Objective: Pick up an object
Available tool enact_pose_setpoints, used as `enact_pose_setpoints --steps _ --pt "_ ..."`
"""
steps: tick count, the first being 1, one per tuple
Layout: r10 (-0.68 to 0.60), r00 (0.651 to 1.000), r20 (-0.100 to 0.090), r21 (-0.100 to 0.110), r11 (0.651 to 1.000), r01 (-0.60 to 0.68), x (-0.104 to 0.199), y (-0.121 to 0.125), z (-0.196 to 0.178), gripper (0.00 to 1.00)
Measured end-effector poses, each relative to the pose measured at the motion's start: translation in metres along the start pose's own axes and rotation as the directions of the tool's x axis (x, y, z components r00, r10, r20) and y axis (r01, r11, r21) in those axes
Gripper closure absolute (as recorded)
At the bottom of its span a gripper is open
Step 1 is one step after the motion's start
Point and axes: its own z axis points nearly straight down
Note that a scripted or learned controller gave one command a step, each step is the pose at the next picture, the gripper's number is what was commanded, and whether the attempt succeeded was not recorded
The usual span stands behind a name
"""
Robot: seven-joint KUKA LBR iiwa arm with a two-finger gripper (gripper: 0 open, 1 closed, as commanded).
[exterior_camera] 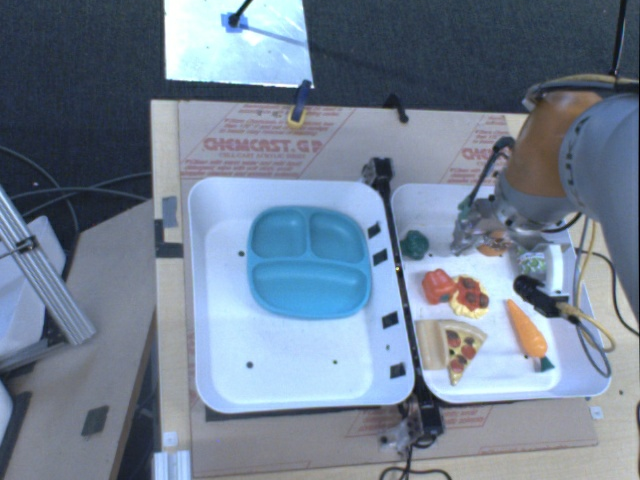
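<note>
Pincer (466,240) hangs low over the right bin (500,386), fingers pointing down; whether they are open or closed I cannot tell. Just left of it sits a green piece (415,242). Below it lie a red piece (437,286) and a round pizza (471,296), touching. Further below, a pizza slice (457,343) points its tip toward the near rim. Below and right, a carrot (527,330) lies with its long axis slanting, tip toward the far side. Well left sits a blue plate (306,263).
</note>
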Motion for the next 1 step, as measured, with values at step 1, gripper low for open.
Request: enact_pose_setpoints --steps 1 --pt "0.008 1.000 -0.001 0.013 1.000 -0.008 -0.0550 -0.0378 0.0147 1.00"
